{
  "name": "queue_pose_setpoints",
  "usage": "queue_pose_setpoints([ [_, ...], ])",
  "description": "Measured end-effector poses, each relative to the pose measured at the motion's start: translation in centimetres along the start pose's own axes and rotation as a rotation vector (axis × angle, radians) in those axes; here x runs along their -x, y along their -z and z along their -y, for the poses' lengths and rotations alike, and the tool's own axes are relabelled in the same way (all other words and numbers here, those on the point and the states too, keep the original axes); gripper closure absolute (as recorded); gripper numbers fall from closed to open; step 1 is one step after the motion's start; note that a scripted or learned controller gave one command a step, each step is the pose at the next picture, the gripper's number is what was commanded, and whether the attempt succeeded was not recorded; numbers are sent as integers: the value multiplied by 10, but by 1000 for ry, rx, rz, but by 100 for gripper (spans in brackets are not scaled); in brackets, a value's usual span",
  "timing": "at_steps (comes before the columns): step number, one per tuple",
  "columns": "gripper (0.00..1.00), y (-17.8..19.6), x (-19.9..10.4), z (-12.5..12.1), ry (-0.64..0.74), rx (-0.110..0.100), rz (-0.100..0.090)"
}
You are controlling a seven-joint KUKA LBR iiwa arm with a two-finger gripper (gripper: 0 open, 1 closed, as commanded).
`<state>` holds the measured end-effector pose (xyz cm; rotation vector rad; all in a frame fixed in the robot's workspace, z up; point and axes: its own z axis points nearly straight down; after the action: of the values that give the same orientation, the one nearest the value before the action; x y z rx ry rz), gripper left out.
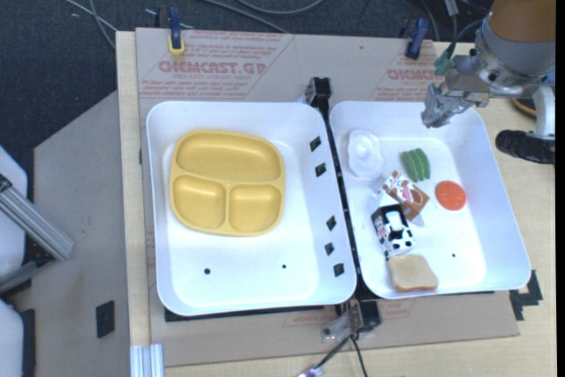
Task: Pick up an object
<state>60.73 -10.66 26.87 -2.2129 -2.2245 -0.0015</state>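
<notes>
The gripper, finger state indeterminable, is hovering over the right bin; the bread slice is looking light, soft, best pinched across its edges

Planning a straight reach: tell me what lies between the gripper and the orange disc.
In the camera view, the green piece lies between the gripper and the orange disc; otherwise bare bin floor.

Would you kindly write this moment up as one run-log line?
hand: over right bin's far rim, nothing held | right bin: green piece, red disc, toast | left bin: yellow tray
</notes>
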Motion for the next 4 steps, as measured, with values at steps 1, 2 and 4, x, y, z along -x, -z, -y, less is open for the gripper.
queue_pose_setpoints([
  [1,100,-14,-45,13,-1,-2,0],
  [2,100,-11,-98,26,1,-1,0],
  [4,100,-25,-195,81,0,-3,0],
])
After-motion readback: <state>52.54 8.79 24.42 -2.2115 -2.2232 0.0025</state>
